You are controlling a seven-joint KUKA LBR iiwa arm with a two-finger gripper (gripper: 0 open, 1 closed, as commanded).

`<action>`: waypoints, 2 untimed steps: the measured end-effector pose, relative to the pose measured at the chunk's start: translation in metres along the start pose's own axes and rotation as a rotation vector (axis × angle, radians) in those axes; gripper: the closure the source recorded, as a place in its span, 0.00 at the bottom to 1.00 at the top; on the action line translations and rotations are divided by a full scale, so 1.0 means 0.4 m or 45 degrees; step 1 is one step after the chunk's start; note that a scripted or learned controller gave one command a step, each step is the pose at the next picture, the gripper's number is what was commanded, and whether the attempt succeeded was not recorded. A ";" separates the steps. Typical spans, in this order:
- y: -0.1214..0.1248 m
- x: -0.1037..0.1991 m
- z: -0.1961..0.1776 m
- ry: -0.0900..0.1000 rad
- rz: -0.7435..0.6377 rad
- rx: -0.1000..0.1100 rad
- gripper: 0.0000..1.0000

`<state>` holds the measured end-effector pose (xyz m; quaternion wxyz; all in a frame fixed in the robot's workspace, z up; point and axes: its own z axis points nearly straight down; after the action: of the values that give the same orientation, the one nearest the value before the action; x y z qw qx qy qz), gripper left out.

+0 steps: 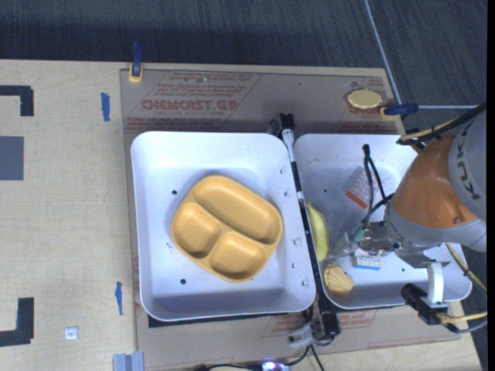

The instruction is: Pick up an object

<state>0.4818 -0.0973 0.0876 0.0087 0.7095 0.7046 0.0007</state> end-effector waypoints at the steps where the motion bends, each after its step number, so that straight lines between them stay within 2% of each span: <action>1: 0.000 -0.007 0.002 0.007 -0.006 0.003 0.00; 2: 0.000 -0.005 0.002 0.006 -0.004 0.003 0.00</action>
<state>0.4817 -0.0995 0.0870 0.0063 0.7085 0.7057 0.0015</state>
